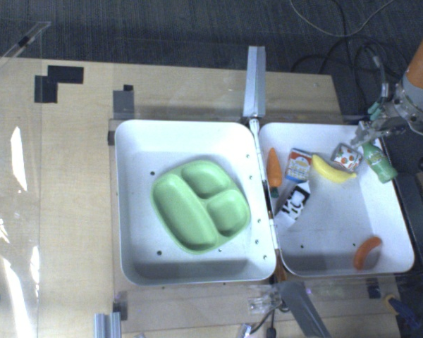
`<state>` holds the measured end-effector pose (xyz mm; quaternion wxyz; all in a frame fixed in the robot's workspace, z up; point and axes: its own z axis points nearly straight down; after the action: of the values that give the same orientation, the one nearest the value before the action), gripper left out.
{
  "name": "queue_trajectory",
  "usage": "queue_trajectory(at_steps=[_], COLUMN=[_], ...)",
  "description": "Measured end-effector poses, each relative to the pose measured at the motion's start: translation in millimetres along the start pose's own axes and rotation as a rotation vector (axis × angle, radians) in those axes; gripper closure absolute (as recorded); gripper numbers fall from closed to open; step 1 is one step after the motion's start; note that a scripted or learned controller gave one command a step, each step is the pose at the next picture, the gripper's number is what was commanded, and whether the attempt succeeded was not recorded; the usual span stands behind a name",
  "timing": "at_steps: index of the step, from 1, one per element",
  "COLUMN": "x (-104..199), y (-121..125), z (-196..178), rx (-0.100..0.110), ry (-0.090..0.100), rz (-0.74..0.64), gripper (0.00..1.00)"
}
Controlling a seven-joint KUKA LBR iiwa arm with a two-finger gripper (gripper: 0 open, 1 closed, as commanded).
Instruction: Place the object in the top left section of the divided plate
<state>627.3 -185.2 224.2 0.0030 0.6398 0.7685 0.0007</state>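
A light green divided plate (199, 205) lies in the middle of the left bin (130, 259), with one long section and two smaller ones. My gripper (370, 127) hangs over the far right corner of the right bin (331, 224), on the grey arm with its orange band. Just below it lie a small white carton with red print (346, 158) and a green bottle (380, 164). I cannot make out anything held in the gripper.
The right bin also holds a banana (331, 171), a blue and orange carton (298, 165), a carrot (274, 166) by the dividing wall, a black and white box (294, 203) and an orange sausage (367, 251) at the near right.
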Motion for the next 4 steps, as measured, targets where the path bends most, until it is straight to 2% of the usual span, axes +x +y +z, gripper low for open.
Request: queue_trajectory(at_steps=[1, 2, 3, 4], x=[66.0, 148.5, 273.2, 272.6], y=[32.4, 40.2, 37.5, 39.5], z=[-13.1, 2.2, -9.6, -20.7], rx=[-0.003, 0.0, -0.002, -0.009], ry=[0.001, 0.003, 0.004, 0.003], rz=[-0.148, -0.184, -0.468, -0.468], gripper=[1.0, 1.0, 1.0, 1.0])
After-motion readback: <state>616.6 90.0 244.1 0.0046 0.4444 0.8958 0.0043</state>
